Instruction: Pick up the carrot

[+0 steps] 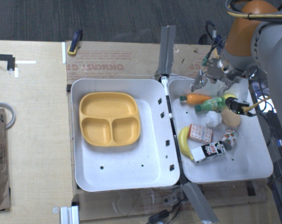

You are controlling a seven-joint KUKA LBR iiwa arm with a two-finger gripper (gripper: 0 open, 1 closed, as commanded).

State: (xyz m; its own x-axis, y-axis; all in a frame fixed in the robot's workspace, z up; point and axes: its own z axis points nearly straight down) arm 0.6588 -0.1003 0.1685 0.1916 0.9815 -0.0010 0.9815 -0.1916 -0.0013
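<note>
Carrot (200, 98), the orange tapered plastic one with a green stub at its left end, lay on its side near the far wall of the right shallow white bin (253, 169). A green plastic bottle (210, 105) lay touching it on the near side, with a yellow piece (230, 97) at the bottle's right end. Open floor remained to the carrot's left, up to the bin wall by the centre divider.

Two-finger gripper (211, 78) hung just beyond the carrot, over the bin's far rim, metal fingers spread apart with nothing between them. The grey arm with the orange band (246, 27) came in from the right.

Nearer in the same bin sat a beige egg-shaped object (231, 119), a white crumpled lump (212, 120), a small printed carton (200, 133), a yellow banana (185, 143) along the left wall, a black and white box (212, 150) and a small spotted object (229, 137). The near right floor was bare.

The left white bin (127, 171) held a yellow three-compartment plastic plate (110, 119) toward its far left, and the plate's wells were bare. Smooth floor lay open around its near and right sides.
</note>
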